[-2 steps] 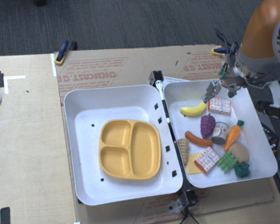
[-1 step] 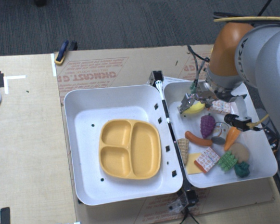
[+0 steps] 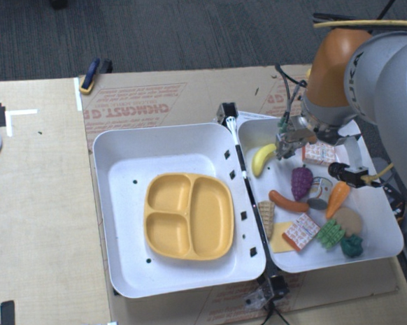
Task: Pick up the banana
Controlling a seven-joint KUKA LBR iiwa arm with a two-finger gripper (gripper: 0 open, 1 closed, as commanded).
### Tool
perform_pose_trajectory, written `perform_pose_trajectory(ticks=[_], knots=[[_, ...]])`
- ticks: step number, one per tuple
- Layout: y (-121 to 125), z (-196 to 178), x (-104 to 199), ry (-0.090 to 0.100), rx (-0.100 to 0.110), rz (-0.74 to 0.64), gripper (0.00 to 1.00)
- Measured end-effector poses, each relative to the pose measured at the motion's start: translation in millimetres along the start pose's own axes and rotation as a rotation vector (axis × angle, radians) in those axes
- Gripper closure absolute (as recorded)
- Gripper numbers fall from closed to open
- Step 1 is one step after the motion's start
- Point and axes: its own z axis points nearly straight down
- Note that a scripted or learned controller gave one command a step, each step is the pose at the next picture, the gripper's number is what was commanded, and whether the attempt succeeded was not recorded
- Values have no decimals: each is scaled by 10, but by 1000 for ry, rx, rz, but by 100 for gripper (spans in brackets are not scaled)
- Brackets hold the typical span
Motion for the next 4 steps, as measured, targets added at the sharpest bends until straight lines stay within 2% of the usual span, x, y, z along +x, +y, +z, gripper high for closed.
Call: perform_pose_trajectory(ticks=[1,2,3,4], knots=[[0,0,0,0,0,0,0],[138,-898,743,1,1,4,0],[-104,-899,854,1,2,-99,0],[-271,-899,1019,1,2,-128,0]])
